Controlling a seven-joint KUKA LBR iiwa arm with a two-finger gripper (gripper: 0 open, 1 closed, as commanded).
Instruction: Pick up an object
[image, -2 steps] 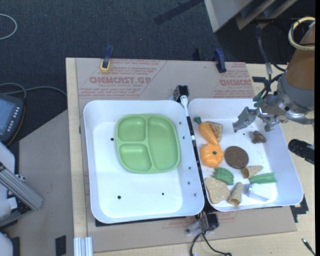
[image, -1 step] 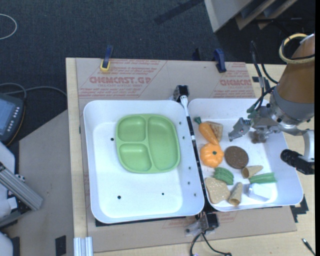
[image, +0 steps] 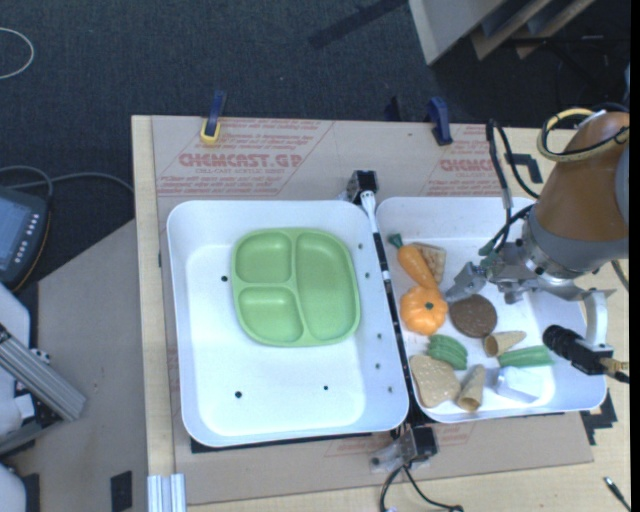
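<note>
While my arm reaches in from the right, my gripper (image: 468, 283) hangs low over the right bin (image: 440, 215), its two grey fingers spread apart with nothing between them; so, as I judge it, the pick has not yet happened and nearly all of the task remains.

Just below and beside my fingertips lies a round brown cookie (image: 473, 316); it seems the closest thing to grasp, though I cannot tell whether a finger already touches it. To its left sits a small orange pumpkin (image: 424, 311), with a carrot (image: 415, 263) above that and a pale wedge of bread (image: 434, 259) just beside the carrot. Lower in the same bin lie a green ridged vegetable (image: 449, 351), a speckled slice of bread (image: 436, 379), a tan cone (image: 470, 388), a small tan piece (image: 503, 343) and a green stick (image: 524, 356), all packed near one another.

The left bin (image: 190, 300) holds a green divided plate (image: 296, 285), lying flat and well apart from my gripper.

What is left: lower onto one object, close on it, and lift it clear; the crowding may make a clean grip harder.
</note>
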